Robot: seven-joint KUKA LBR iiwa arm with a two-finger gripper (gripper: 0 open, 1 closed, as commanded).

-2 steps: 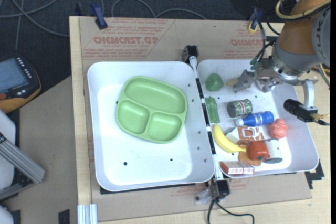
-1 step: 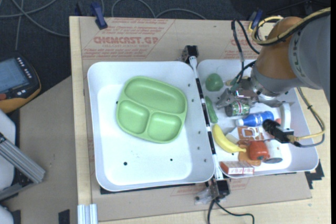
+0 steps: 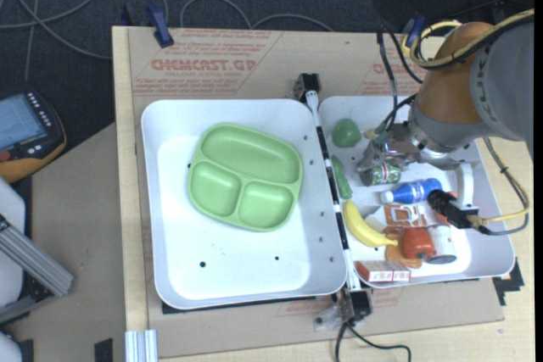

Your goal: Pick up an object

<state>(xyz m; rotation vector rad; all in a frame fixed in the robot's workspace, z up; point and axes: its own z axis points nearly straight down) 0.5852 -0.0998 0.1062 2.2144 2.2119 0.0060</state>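
My gripper (image 3: 379, 153) hangs low over the back-left part of the right bin (image 3: 488, 263). Directly under it lies a small can (image 3: 381, 175) with a green and red label, touching or nearly touching the gripper's tip. A green ball (image 3: 345, 132) sits just to the gripper's left. In front of the can lie a blue and white bottle (image 3: 413, 191), a banana (image 3: 366, 229), a red toy (image 3: 417, 243) and an orange packet (image 3: 400, 216). A green stick (image 3: 341, 180) rests along the bin's left wall.
The left bin (image 3: 161, 182) holds a green divided plate (image 3: 244, 176). A black clamp (image 3: 307, 85) sits at the back between the bins. The grey arm with its orange band (image 3: 454, 85) covers the right bin's back right. A flat red-and-white packet (image 3: 386, 274) lies at its front edge.
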